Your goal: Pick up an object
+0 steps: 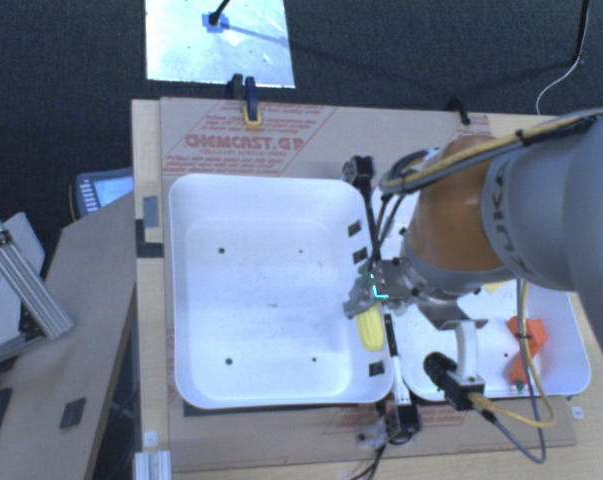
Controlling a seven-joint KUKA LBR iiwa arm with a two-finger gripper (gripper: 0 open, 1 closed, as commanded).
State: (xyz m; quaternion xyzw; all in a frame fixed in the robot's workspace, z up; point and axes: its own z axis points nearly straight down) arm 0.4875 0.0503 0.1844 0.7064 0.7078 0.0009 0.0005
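Looming closest, my arm [501,208] bends down over the bins' shared rim; below its wrist the gripper [371,313] pinches a yellow object [370,330].

Robot lab: bench [241,133] (two bins [271,293]), cabled arm [541,208].

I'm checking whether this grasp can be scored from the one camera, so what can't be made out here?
- Gripper: the wrist hides the fingers, so open or shut is unclear.
- Yellow object: sits at the left bin's right rim below the gripper; whether it is held or resting is unclear.
- Right bin: mostly hidden by the arm.
- Orange object: partly crossed by a cable, too small to identify.
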